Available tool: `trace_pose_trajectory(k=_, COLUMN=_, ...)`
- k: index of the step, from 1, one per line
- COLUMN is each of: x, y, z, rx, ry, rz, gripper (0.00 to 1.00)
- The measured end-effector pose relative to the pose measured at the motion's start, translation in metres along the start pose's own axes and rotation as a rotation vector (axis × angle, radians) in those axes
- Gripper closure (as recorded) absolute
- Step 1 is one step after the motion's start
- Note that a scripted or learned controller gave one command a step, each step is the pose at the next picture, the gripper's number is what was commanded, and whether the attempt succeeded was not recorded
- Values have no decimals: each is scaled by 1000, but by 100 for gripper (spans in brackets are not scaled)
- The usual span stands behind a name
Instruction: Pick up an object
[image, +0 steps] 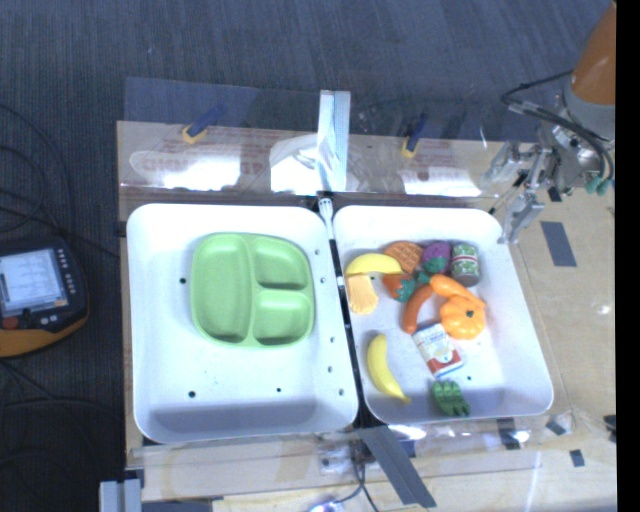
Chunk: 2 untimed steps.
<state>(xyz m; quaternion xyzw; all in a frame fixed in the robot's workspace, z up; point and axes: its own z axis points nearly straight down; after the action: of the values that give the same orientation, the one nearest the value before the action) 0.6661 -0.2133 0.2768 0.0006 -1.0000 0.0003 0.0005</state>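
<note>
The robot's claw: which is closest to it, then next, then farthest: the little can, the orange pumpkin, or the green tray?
From the gripper at the upper right:
1. Small dark can, top right of the right bin.
2. Orange toy pumpkin, mid right bin.
3. Green divided plastic tray, in the left bin.

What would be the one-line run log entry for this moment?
gripper: above right bin's far right corner, holding nothing | toy food: in right bin | green tray: in left bin | pick: not started
</note>
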Motion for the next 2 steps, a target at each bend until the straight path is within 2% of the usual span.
trace_pose_trajectory(k=1, x=2, y=19, z=176, rx=-6, ry=15, rz=-32, gripper=0)
trace_pose_trajectory(k=2, x=50, y=53, z=187, rx=2, ry=-14, rz=21, gripper=0)
